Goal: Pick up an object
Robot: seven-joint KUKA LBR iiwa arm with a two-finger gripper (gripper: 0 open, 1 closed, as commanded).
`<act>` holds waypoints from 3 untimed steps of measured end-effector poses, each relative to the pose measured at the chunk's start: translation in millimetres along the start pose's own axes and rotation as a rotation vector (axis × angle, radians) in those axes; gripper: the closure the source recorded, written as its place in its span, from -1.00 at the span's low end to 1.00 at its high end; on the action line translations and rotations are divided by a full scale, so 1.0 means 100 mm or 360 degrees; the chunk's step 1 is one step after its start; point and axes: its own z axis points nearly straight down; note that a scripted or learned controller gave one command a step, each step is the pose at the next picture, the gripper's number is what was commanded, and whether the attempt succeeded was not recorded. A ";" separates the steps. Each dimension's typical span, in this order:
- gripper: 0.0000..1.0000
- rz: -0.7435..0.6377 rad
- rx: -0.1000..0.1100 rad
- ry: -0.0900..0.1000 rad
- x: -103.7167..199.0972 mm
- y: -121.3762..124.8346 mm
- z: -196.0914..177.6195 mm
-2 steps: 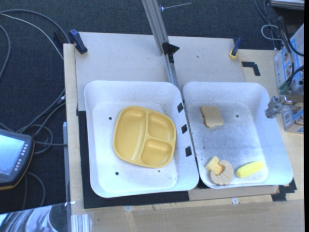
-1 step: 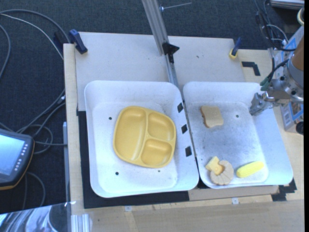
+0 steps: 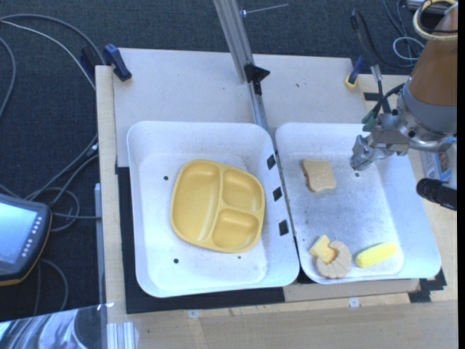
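Bench, two bins (image 3: 145, 151); gripper (image 3: 361, 158) hovers beside toast (image 3: 318, 174), jaw state unclear, nothing visibly held. Pick not yet done.

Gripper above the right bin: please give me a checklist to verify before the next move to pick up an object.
1. Gripper is over the right bin: ok.
2. Nothing between its fingers yet: cannot tell.
3. Nearest target, the bread slice, lies free and apart from other items: ok.
4. Corn cob has space around it: ok.
5. Yellow piece rests against the round cookie, so a clean single grasp: not ok.
6. Yellow tray stays in the left bin, out of the path: ok.
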 end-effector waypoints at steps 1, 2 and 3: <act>1.00 0.0000 0.0004 0.0001 0.64 0.11 0.06; 1.00 0.0003 0.0002 -0.0001 1.08 0.17 0.07; 1.00 0.0001 0.0003 0.0001 1.72 0.26 0.18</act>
